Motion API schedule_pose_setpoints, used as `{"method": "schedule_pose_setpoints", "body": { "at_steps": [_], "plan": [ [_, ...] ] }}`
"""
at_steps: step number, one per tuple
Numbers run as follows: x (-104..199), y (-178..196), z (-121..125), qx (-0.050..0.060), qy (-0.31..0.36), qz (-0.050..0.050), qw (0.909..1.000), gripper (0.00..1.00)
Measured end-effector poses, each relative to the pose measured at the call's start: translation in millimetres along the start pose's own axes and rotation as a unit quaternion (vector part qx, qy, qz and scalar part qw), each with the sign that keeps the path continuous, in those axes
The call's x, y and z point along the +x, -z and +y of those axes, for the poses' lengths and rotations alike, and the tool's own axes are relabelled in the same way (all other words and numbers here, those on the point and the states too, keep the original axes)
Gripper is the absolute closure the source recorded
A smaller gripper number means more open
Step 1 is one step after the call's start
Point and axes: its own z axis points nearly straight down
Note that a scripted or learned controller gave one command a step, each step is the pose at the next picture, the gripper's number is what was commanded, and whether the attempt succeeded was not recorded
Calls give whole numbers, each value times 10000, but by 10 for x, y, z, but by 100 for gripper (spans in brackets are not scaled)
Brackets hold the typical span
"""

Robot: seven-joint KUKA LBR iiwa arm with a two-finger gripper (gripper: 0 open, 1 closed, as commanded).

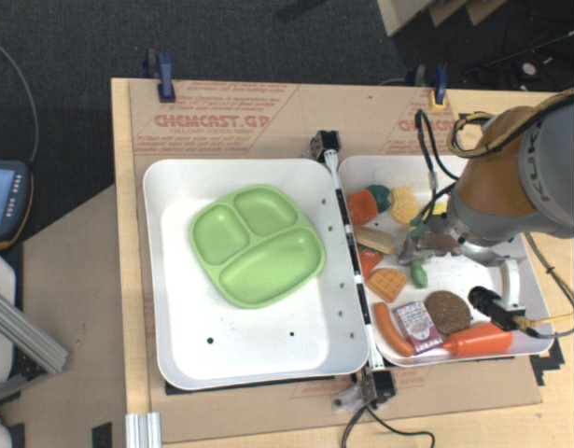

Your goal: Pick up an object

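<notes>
Toys of play food lie crowded in the right bin point(539, 292), and any one of them would satisfy the task; none is singled out. Nearest the gripper point(425, 246) are a small green piece point(418, 273) just below it, a waffle-patterned tan piece point(387, 283) to its lower left, and a pale bread-like piece point(377, 241) to its left. Further off: orange piece point(362, 206) and yellow corn-like piece point(405, 206) toward the bin's far side, brown round patty point(445, 310), small printed packet point(415, 323), sausage point(391, 330) and long orange carrot shape point(480, 341) along the near wall. My judgement is that all are light, hollow or rigid plastic, smooth and likely to slip or roll under a pinch; the rounded ones look hardest, the flat waffle best taken across its edges, the green piece across its narrow waist. Crowding means neighbours may get nudged. The gripper sits low among the objects at the bin's middle, beneath the orange band point(492, 171) of the arm; I cannot tell how it stands or whether anything is caught in it. The left bin point(175, 278) holds a green divided plate point(259, 245), well apart from the arm.
</notes>
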Motion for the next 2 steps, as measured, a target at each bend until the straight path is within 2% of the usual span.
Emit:
{"method": "schedule_pose_setpoints", "body": {
  "at_steps": [1, 2],
  "plan": [
    [-47, 921, -550, -18, -57, -24, 10000, 100],
    [371, 1153, -311, -22, -22, -21, 10000, 100]
  ]
}}
